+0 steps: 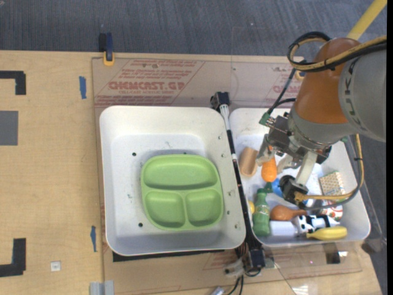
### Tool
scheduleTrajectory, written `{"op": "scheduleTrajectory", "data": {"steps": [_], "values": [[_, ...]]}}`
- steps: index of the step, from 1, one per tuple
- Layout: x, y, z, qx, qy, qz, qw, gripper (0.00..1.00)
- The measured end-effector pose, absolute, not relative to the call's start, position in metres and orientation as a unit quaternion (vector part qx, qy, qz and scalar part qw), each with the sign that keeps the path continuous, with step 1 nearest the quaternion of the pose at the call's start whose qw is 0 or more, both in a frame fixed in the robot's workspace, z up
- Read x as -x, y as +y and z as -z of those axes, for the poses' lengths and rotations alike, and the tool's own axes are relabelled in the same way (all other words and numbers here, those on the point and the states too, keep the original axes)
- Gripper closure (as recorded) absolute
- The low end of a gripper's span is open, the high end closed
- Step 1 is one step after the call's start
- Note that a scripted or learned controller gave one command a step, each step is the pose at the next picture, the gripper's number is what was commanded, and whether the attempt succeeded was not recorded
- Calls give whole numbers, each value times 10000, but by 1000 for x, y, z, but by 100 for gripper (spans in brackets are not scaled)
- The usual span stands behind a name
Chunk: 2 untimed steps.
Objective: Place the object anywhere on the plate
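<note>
Object not yet chosen, gripper low over the toys in the right bin

Toys lie crowded in the right bin (362, 226): an orange round piece (269, 171), a tan bread-like piece (248, 161), a green bottle (261, 211), a brown pear-like piece (284, 213), a banana (326, 233) and a cow figure (309, 222). The gripper (288, 165) hangs just beside the orange piece, and I cannot tell if its jaws are open or closed, or if they hold anything. For a good pick, I judge it should take one toy cleanly and lift straight up, because the neighbours nearly touch each other. The green plate (182, 190) with three compartments lies in the left bin (123, 128), well apart from the toys. The two bin rims meet between them, so the carried object must pass above this edge. Over the plate there is much free room, and any compartment is suitable
</note>
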State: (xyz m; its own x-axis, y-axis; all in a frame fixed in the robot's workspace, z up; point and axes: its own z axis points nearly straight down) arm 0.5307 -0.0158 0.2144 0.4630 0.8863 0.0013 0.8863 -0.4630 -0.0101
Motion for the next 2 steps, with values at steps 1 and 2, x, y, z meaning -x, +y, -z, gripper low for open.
{"op": "scheduleTrajectory", "data": {"steps": [1,2], "values": [[-518,76,-223,8568,-5156,-10,30,100],[-519,73,-223,8582,-5133,-16,17,0]]}}
